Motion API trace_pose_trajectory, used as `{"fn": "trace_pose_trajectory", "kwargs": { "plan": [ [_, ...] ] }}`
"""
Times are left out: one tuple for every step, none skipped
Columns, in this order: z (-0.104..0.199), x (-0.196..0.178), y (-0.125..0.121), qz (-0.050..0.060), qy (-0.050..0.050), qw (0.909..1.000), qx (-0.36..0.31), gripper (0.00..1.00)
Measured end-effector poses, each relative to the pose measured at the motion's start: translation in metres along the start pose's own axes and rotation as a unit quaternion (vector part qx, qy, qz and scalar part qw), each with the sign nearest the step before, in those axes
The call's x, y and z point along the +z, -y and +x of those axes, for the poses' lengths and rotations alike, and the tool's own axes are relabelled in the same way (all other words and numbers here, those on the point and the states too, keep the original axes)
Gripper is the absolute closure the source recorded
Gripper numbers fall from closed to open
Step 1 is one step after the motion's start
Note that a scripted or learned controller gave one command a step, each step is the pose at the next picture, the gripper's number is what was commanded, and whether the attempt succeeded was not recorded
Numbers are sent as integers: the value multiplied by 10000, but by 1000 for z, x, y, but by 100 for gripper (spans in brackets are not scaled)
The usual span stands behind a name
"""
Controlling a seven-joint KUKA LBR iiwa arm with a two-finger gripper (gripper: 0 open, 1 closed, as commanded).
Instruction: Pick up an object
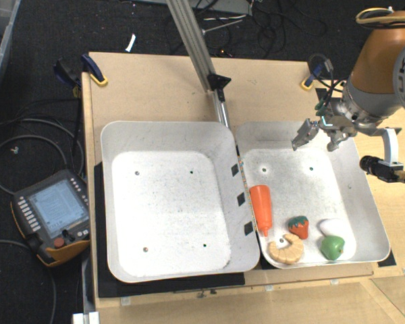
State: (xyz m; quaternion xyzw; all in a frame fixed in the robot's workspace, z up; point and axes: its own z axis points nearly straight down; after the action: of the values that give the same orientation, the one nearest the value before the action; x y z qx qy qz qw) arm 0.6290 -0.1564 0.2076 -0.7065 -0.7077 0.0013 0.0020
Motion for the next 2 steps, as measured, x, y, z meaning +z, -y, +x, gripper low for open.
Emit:
{"fn": "trace_pose_trajectory", "kwargs": {
  "plan": [
    [0,-3,-1,-21,7,10000,-8,0],
    [0,41,2,-2,3,10000,9,0]
  ]
}}
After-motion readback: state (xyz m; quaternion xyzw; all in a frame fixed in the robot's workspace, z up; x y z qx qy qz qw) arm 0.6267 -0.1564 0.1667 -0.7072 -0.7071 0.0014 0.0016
